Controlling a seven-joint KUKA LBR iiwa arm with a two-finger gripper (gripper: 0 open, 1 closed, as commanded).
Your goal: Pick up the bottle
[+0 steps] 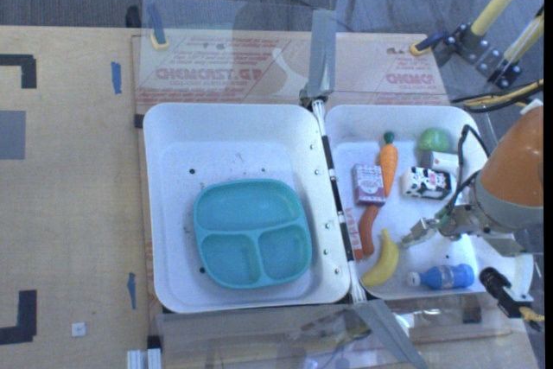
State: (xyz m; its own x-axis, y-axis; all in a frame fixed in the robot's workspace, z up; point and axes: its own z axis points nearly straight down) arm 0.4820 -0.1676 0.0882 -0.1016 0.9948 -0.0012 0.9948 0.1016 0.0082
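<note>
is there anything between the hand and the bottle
No. In the camera view the hand hangs just above and left of the blue bottle, and the stretch between them is bare white bin floor. The banana lies off to the left.

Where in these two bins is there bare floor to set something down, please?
Left bin: a bare strip between its back wall and the teal tray. Right bin: a small patch behind the carton and carrot. It is crowded near the banana, bottle and gripper.
</note>
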